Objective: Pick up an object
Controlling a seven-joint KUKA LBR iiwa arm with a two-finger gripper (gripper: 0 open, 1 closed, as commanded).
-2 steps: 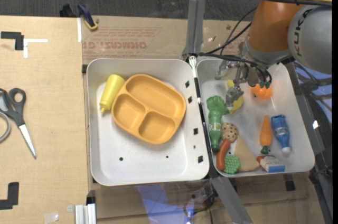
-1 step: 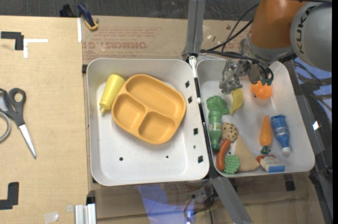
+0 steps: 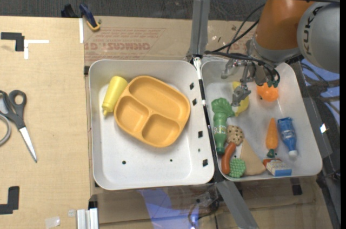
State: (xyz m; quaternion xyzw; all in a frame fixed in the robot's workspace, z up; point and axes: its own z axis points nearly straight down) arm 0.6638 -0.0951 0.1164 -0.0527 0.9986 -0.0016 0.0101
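My gripper [image 3: 250,87] hangs in the upper part of the right bin [image 3: 303,114], open, with nothing between its fingers. One grey finger [image 3: 238,95] points down just above a small yellow piece [image 3: 242,107]. An orange round fruit [image 3: 267,93] lies just to the right of the gripper. A green bottle [image 3: 219,118] lies along the bin's left wall. Further down are an orange carrot [image 3: 272,134], a blue tube [image 3: 287,135], a speckled biscuit [image 3: 234,134], a red piece [image 3: 227,153], a green knobbly toy [image 3: 237,167] and a small white box [image 3: 279,169].
The left bin [image 3: 140,168] holds a yellow divided plate [image 3: 151,110] and a yellow bottle [image 3: 113,94] against its upper left side. Scissors [image 3: 19,120] lie on the bench at far left. Cables run from the arm above the right bin.
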